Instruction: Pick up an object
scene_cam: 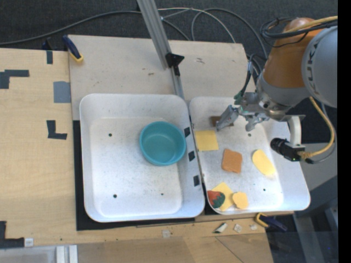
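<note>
One yellow square (207, 140) lay just left and nearward of the tool (237, 120), whose fingers stood spread, pinching nothing.

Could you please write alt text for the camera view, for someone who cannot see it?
The open gripper hangs above the right bin, holding nothing, over a yellow square, an orange block and other small pieces. The left bin holds a teal bowl.

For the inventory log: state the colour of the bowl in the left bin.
The bowl is teal blue, seen clearly in the camera view.
</note>
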`<state>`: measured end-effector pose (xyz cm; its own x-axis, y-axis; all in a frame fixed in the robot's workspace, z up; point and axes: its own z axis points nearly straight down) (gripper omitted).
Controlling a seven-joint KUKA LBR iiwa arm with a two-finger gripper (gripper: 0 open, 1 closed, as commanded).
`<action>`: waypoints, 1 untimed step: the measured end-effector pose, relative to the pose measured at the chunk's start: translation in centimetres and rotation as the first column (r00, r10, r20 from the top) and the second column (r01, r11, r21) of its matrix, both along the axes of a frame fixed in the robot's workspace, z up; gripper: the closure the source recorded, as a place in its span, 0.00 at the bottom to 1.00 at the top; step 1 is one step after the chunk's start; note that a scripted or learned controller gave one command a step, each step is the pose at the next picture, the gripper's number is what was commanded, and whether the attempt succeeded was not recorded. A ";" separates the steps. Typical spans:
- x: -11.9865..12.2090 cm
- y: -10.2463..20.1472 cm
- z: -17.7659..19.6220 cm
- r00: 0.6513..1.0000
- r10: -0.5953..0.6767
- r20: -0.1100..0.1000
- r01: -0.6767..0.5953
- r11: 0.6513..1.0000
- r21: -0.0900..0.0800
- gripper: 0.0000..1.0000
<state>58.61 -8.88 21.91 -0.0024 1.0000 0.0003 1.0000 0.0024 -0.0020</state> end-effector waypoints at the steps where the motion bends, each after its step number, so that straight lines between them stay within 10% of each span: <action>1: 0.0 0.0 0.0 1.000 0.000 0.000 0.000 1.000 0.000 0.00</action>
<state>58.61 -8.90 21.92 -0.0023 1.0000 0.0002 1.0000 0.0023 -0.0018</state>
